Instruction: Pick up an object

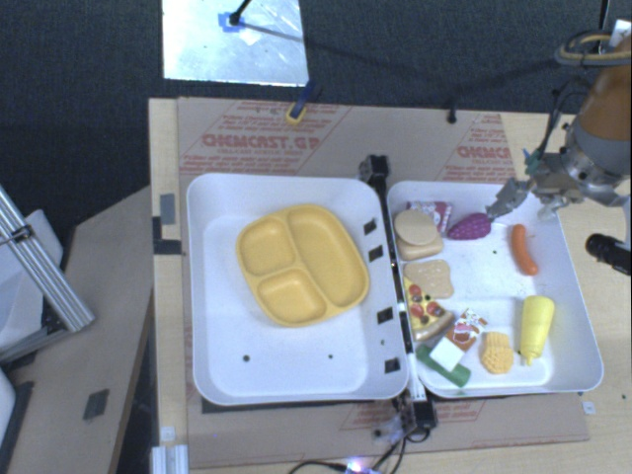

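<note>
My gripper (526, 203) hangs over the back right corner of the right bin (578, 309), open, with nothing between its fingers. Its left finger (507, 199) points down toward a purple eggplant-like toy (470, 227) just to its lower left, apart from it. An orange carrot-like piece (523, 249) lies just below the gripper. Further forward are a yellow bottle (536, 326) and a corn cob (497, 353). Along the bin's left side lie a round bun (417, 229), a toast slice (431, 278), a pizza slice (427, 314) and a green-and-white block (443, 357).
The left bin (212, 354) holds a yellow divided plate (301, 263). A black divider (390, 265) runs between the bins. A small red-and-white packet (433, 211) lies behind the bun. The arm's body (602, 117) rises at the upper right, with cables above it.
</note>
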Robot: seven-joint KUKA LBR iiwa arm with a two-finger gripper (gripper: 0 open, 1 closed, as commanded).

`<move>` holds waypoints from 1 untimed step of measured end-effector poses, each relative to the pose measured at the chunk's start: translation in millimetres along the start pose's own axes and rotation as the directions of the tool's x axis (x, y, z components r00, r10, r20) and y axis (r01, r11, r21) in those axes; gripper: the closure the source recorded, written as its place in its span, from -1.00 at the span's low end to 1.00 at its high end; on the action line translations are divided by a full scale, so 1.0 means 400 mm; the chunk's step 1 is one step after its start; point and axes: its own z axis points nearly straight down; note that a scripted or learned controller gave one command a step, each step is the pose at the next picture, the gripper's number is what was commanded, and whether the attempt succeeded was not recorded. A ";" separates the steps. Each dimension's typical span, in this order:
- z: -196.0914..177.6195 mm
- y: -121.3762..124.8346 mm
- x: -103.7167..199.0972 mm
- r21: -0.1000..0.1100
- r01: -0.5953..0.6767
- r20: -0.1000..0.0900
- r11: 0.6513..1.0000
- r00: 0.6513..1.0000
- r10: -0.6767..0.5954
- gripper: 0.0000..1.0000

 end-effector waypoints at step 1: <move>-0.021 0.006 0.001 -0.013 0.003 0.002 1.000 1.000 -0.003 -1.00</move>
